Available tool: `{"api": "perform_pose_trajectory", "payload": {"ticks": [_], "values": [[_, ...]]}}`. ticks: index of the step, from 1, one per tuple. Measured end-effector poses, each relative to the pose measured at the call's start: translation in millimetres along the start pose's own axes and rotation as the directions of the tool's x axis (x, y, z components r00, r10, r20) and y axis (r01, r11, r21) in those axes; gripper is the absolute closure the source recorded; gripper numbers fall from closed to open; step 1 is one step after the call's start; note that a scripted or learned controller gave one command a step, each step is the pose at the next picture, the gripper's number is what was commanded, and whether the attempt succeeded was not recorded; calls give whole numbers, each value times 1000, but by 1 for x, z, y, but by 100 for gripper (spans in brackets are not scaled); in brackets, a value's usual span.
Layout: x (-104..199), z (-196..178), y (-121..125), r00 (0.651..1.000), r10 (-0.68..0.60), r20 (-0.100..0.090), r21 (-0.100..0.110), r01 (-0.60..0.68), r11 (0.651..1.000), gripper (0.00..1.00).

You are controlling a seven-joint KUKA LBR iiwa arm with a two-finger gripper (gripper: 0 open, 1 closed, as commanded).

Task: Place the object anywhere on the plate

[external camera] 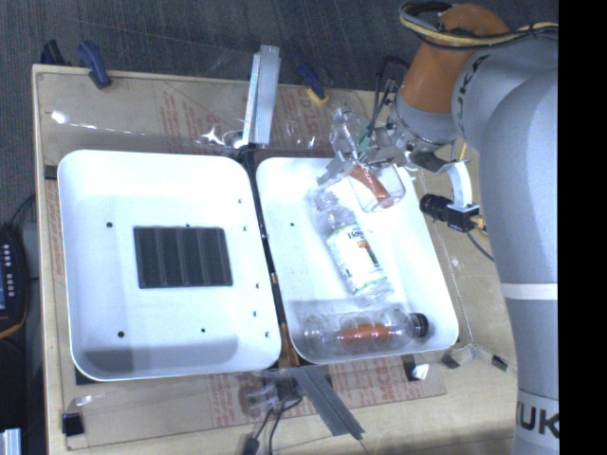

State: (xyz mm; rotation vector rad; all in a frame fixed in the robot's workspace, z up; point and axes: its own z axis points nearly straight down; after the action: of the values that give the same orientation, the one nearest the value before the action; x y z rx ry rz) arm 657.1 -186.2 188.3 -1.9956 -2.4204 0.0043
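A dark grey ridged plate (183, 256) lies in the middle of the left bin (85, 188). My gripper (358, 159) hangs over the far end of the right bin (432, 254), reaching in from the right. Right below it sits a small clear item with an orange band (377, 188), touching or very near the gripper. A clear bottle with a white and green label (353, 246) lies lengthwise in the middle of the right bin. Another clear bottle with an orange label (365, 330) lies along that bin's front wall.
A grey upright bar (262, 93) stands behind the seam between the two bins. Blue clamps (95, 64) hold the board at the back left. Cables and a black fitting (446, 209) hang beside the right bin's rim.
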Motion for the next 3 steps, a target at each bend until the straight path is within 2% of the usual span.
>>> {"api": "perform_pose_trajectory", "payload": {"ticks": [1,2,3], "values": [[51,-84,10,933,-360,5,-3,360,933,100],[91,-56,17,750,-661,2,0,661,750,100],[153,-54,4,532,-847,1,1,847,532,100]]}}
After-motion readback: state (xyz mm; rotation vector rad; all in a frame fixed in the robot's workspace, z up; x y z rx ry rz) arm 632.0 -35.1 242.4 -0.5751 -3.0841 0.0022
